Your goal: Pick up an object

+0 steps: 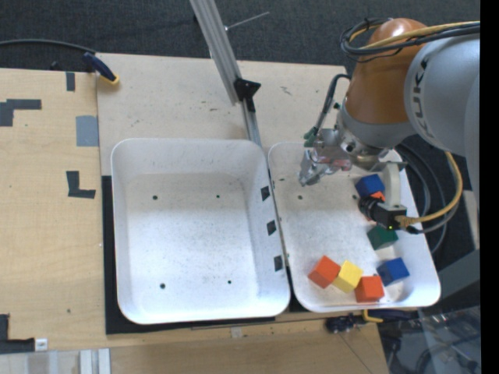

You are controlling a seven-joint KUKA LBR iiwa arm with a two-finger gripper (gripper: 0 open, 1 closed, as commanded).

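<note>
My gripper (312,171) hangs over the far left part of the right bin (327,224), above bare white floor, with no object seen in it. Loose blocks lie to its right and toward the near side. A blue block (369,185) sits close to the gripper's right. A green block (382,236) lies beyond it, and a second blue block (394,269) rests by the right wall. At the near edge an orange block (323,272), a yellow block (348,276) and a red-orange block (369,287) sit touching in a row.
The left bin (187,224) adjoins the right one along a shared rim (273,209). A slanted metal pole (222,45) rises from the back of that rim. Cables (444,201) loop off the arm at the right.
</note>
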